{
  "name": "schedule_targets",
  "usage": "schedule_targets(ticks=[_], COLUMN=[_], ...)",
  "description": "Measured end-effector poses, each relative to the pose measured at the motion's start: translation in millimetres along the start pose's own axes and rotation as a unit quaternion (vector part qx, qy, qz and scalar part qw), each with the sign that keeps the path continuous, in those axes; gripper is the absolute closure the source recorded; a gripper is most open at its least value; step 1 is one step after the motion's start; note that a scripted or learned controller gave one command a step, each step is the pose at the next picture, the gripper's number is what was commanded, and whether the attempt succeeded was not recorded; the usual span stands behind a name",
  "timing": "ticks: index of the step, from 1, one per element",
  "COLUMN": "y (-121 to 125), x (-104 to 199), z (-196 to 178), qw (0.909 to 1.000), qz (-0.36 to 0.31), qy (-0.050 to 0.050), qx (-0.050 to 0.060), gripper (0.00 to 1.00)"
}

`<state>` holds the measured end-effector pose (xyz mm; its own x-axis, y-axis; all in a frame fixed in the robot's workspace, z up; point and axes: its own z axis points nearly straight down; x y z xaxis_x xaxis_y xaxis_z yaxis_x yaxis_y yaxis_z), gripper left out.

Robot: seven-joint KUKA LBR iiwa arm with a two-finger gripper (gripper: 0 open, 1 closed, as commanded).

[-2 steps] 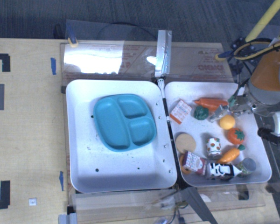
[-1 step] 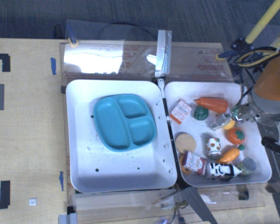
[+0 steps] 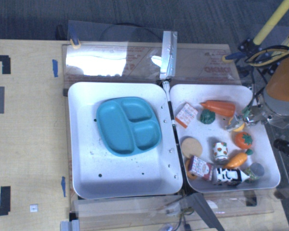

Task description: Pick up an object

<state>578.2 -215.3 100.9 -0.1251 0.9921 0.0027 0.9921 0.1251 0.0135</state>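
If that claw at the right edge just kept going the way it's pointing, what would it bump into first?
Probably the small yellow toy just below the gripper, beside the tomato-like toy in the right bin. Depth is hard to judge from above.

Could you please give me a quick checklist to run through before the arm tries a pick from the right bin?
1. Objects available in right bin: ok, a long carrot, tomato and others.
2. Gripper over that bin: ok, at its right rim.
3. Gripper open: cannot tell.
4. Object already held: cannot tell.
5. Room around targets: not ok, items crowd together.
6. Blue tray out of the way: ok, in left bin.
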Motion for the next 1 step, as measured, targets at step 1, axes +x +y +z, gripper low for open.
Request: schedule_targets(ticks=[1], y=[57.4], x=[51.1], z=[-121.6], qw=[0.9999], qz=[0.012], qy=[-0.003], qx=[-0.001], gripper=[1.0])
